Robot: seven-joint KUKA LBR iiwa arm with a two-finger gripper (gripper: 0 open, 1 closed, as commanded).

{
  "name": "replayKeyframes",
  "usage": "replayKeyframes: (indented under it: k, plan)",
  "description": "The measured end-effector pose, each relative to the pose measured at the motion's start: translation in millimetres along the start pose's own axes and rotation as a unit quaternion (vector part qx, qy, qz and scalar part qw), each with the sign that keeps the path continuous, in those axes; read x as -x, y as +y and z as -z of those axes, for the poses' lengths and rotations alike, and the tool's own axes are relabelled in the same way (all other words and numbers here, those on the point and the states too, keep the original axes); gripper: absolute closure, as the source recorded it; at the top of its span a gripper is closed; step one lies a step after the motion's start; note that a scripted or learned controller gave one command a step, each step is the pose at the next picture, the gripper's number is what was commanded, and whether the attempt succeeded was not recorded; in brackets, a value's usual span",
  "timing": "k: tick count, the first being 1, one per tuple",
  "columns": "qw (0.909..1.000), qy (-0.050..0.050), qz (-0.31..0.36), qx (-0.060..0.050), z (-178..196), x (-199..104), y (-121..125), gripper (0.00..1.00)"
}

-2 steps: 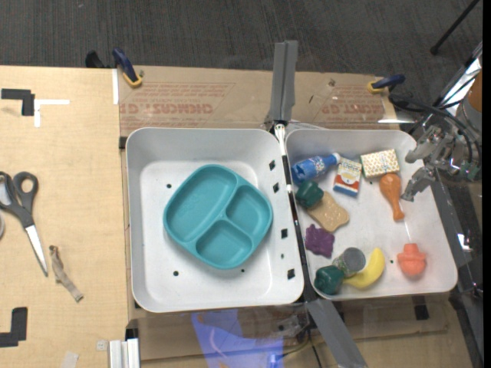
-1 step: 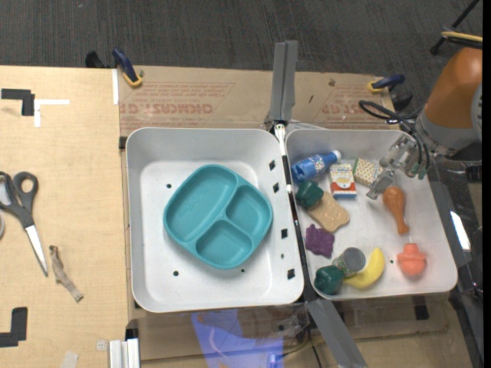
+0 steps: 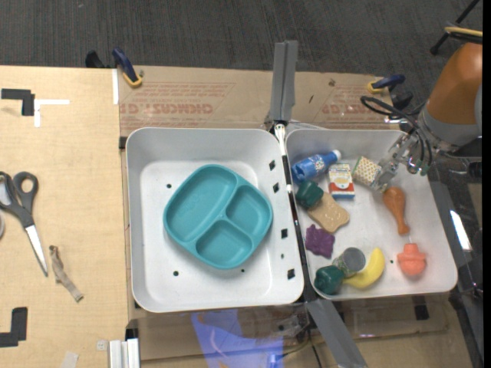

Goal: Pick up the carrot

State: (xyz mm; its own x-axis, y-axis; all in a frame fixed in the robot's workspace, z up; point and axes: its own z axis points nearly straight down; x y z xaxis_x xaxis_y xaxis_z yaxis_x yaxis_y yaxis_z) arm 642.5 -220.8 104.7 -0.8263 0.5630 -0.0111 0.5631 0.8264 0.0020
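The carrot (image 3: 397, 208) — orange, tapered — lies flat just below the gripper (image 3: 386, 176), thin end pointing away.

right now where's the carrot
In the camera view the carrot lies in the right bin, near its right side, just below the gripper and above a small orange toy.
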Motion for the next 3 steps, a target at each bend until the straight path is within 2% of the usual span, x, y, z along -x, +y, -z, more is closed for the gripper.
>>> replayKeyframes:
  k: [1,2,3]
  plan:
    - [0.9949,0.004,0.101,0.0,52,-51,62,1.0]
    - [0.9999,0.005,-0.012,-0.001,118,-120,-32,1.0]
    - [0.9826,0.006,-0.186,-0.002,43,-185,-20,1.0]
